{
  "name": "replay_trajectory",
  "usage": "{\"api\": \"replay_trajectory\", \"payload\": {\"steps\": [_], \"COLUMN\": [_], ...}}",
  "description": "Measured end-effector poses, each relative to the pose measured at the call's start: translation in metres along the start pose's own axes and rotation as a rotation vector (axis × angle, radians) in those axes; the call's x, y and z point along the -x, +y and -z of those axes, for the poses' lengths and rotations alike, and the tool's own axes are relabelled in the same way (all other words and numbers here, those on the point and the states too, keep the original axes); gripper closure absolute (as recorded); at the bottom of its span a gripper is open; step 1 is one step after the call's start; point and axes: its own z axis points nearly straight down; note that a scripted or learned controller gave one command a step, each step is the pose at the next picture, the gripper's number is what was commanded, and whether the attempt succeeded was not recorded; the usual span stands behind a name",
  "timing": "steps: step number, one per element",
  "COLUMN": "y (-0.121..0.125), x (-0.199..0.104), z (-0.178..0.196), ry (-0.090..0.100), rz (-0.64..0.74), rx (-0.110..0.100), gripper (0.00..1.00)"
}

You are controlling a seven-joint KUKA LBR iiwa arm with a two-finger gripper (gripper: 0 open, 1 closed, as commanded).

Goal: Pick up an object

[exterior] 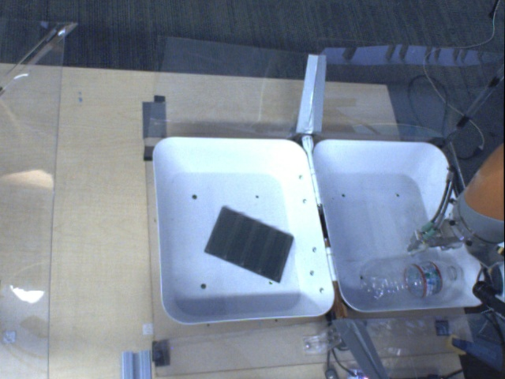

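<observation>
At the right edge of the view we see the arm (pixel 483 200), grey with its orange band, reaching in over the right bin (pixel 371 164). The gripper (pixel 430 238) hangs near that bin's right wall, above its floor; it is small and blurred here, and we cannot tell how it stands. Just below and to its left lies a clear plastic bottle (pixel 402 279) on its side, along the near wall of the right bin, close to the gripper but apart from it. The upper left part of this bin's floor is bare and gives open room. Across the divider between the two rims, the left bin (pixel 170 212) holds one flat dark rectangular pad (pixel 249 244), set askew near the middle, with bare floor all round it. We count two bins, one bottle, one pad.
</observation>
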Motion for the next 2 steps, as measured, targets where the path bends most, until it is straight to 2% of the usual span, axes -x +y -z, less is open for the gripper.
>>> {"api": "replay_trajectory", "payload": {"steps": [1, 2], "y": [0.000, -0.003], "x": [0.000, 0.001], "z": [0.000, -0.012], "ry": [0.000, 0.002], "rz": [-0.001, 0.038], "rx": [0.000, -0.008], "gripper": [0.00, 0.00]}}
